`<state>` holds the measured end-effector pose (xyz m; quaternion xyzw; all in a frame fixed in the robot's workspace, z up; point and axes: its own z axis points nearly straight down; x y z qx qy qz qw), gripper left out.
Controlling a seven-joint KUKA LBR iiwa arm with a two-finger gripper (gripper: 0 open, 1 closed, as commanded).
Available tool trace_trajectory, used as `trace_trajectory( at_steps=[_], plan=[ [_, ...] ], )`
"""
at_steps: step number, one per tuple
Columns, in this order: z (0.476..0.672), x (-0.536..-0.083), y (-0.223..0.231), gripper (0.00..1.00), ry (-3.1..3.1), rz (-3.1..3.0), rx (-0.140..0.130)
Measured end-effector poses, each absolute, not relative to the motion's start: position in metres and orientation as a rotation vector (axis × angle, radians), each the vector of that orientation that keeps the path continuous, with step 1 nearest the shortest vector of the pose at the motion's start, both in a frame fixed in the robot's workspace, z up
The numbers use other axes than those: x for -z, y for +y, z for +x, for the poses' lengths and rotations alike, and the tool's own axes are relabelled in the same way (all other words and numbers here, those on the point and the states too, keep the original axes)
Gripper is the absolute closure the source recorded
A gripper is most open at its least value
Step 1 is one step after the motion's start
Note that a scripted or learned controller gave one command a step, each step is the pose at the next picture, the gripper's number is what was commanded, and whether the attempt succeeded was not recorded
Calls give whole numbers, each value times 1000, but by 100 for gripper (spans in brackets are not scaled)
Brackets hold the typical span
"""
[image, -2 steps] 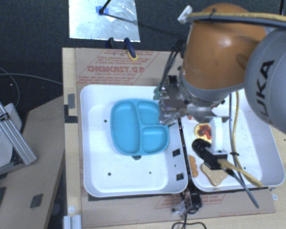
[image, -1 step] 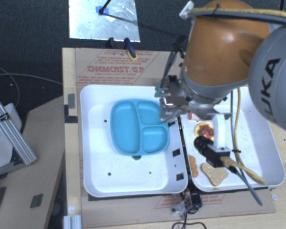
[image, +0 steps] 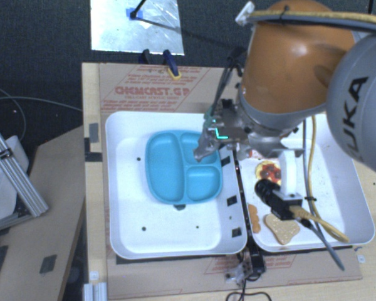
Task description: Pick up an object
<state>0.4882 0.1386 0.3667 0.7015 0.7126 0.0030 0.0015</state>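
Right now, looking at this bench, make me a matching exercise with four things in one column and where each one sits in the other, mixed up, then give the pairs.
Things:
1. blue tray
2. toast
3. foil sheet
4. tool

Places:
A. right bin, near its front
B. beyond the bins, at the top of the view
C. left bin
D. over the tray's right edge

Pairs: 1-C, 2-A, 3-B, 4-D

"CHEMCAST" on cardboard [image: 151, 91]; "UKA" on arm [image: 357, 105].
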Motion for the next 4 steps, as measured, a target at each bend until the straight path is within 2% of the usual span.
trace_trajectory(
  at_steps=[1, 2, 3, 4],
  plan=[
    [483, -177, 51, 0, 2219, 2234, 23],
    [505, -94, 113, 0, 2222, 2219, -4],
    [572, -83, 142, 0, 2228, 2216, -2],
    [618, -85, 158, 0, 2227, 2215, -3]
  ],
)
